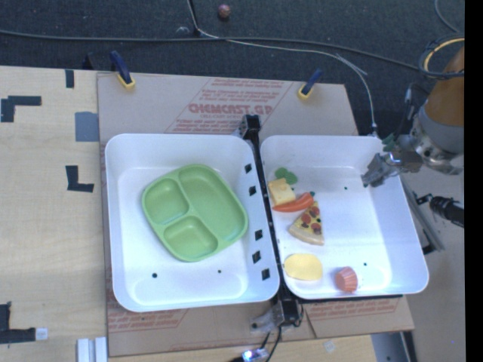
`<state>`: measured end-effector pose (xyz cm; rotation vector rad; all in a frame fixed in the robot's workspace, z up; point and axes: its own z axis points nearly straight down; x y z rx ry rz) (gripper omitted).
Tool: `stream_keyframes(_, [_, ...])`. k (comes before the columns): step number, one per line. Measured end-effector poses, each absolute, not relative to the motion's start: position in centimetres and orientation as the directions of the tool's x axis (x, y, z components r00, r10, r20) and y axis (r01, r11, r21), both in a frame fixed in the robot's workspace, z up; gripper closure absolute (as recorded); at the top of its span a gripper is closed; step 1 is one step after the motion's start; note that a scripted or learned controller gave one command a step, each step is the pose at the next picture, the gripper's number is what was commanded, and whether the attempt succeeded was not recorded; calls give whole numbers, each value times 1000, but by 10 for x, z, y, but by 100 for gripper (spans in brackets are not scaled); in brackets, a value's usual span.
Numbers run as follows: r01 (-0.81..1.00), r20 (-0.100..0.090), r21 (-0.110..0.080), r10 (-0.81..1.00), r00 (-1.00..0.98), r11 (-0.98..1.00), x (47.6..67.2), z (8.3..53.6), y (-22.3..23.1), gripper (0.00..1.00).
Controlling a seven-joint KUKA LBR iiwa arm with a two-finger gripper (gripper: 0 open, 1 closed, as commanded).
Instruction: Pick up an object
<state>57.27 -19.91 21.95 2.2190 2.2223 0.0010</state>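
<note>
Two white bins are seen side by side on the bench, and a green divided plate (195,211) is sat in the left bin (121,225). All the small stuff is found in the right bin (392,225): a yellow block (281,192) with a green bit (285,176) just behind it, an orange-red pepper-like piece (294,203) touching the block, a pizza slice (309,225) just below that, a flat yellow disc (303,267) near the front wall, and a small pink cylinder (346,279) beside the disc. The gripper (375,172) is hung over the back right part of that bin, well apart from the toys, and nothing is seen between its tips; whether it's spread or pressed together cannot be told from this angle. These are probably light, stiff plastic play food, so weight shouldn't be an issue, but smooth surfaces could be slippery. The pink cylinder looks like the easiest pick, since it's stood clear and could be pinched across its round sides. The flat disc and pizza would likely be harder to get under.
</note>
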Motion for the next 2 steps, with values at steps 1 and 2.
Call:
stream_keyframes(1, [1000, 2, 1, 1000, -8, 8, 585, 227, -138, 100])
stream_keyframes(2, [1000, 1, -1, 1000, -7, 7, 591, 218, -78, 100])
